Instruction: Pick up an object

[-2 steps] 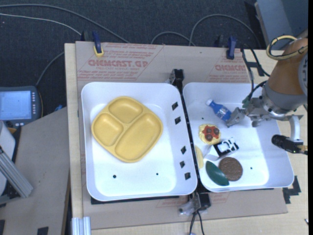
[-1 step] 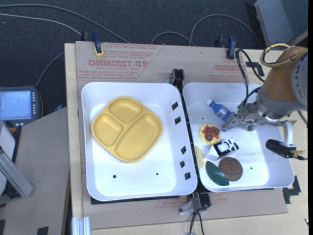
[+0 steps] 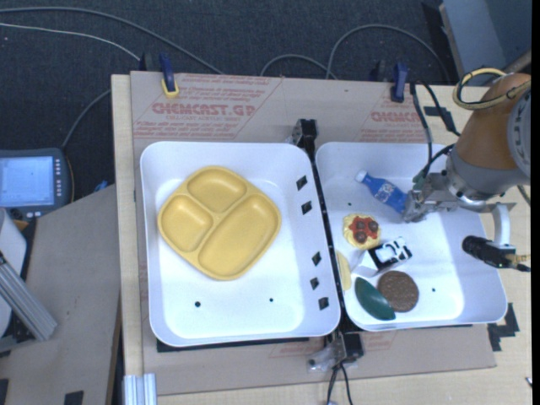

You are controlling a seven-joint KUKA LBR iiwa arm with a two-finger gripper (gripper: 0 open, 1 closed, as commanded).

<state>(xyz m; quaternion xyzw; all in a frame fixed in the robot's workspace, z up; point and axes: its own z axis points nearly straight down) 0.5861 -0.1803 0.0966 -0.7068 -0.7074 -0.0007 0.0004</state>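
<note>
Where arm overhangs, end effector point(image 3: 416, 207) tips unclear

The arm point(image 3: 494, 146) is grey with a broad orange band above the wrist; a yellow cable loops at its twelve o'clock side, ending in a small metallic gripper point(image 3: 419, 202).

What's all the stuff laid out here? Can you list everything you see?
Divided plate: one, yellow, left bin.
Bottle: one, blue with white cap, right bin, upper part.
Small pizza-like toy: one, yellow and red, right bin, middle left.
Black-and-white item: one, below the toy.
Round disc: one, brown, lower right bin.
Green piece: one, beside the disc.
Clamps: two, blue, bench's far edge.
Arm: one, grey and orange; gripper by the bottle.
</note>
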